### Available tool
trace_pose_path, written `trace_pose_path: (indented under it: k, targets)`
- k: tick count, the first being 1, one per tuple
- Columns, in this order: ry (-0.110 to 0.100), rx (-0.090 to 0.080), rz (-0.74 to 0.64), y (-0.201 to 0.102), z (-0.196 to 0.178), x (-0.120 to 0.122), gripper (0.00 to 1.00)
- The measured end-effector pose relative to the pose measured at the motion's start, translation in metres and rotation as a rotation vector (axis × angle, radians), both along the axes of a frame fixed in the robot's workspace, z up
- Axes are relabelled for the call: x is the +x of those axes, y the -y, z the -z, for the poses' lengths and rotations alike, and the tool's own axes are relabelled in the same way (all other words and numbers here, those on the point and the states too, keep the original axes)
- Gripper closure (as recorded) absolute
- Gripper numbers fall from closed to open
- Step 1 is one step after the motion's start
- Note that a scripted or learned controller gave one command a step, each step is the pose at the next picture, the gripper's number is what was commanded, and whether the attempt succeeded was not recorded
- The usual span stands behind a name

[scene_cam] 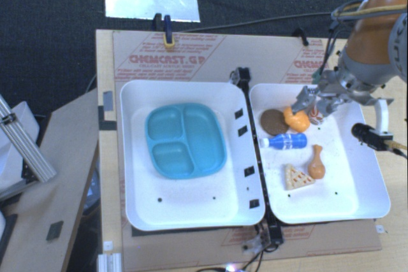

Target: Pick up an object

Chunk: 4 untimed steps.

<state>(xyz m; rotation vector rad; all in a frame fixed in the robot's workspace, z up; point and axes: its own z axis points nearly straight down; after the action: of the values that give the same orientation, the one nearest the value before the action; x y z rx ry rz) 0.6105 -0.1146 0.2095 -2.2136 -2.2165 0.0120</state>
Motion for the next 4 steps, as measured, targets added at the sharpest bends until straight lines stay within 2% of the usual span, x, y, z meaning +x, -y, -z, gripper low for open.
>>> trace_pose_path:
  k: [1,3,4]
  targets:
    - [0.013,-0.001,-0.002,0.000,-0.008,0.003,0.00]
    - [0.008,0.000,0.001,0.000,0.116,0.004,0.00]
    - [0.016,-0.001,0.001,0.000,0.121,0.007,0.00]
